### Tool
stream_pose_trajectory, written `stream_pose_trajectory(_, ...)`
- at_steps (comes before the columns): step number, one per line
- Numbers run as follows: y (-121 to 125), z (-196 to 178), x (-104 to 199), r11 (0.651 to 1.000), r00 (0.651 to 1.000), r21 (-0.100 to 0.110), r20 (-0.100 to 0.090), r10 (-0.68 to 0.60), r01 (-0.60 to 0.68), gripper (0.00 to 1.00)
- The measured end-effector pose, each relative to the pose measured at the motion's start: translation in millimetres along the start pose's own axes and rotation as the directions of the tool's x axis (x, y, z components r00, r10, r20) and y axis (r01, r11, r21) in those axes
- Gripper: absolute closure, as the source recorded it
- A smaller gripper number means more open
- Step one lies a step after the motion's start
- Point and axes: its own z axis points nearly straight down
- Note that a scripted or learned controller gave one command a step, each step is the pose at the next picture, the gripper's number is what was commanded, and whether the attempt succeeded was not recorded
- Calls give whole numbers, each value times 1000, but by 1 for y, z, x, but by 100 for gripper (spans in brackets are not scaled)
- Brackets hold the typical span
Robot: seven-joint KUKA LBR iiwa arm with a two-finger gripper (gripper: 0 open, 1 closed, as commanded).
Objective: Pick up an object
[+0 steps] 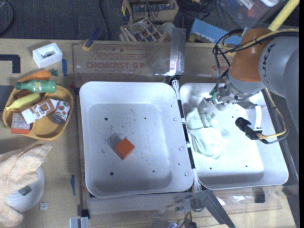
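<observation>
gripper point(208, 109) is low over the far-left part of the right bin point(270, 175), at the far edge of a crumpled white cloth point(205, 137). Jaw state: can't tell from this angle. orange block point(124, 148) lies mid left bin point(95, 99), slightly near side, well apart from the gripper.

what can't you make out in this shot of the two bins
- Camera view: what the white crumpled item is; it is pale against the right bin, with its far end under the gripper.
- Camera view: the right bin's far right corner, behind the arm.
- Camera view: dark specks near the orange block in the left bin, too small to identify.
</observation>
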Motion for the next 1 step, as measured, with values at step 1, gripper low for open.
stream_pose_trajectory(1, -21, -1, 17, 989, 989, -1, 0, -145, 145, 0)
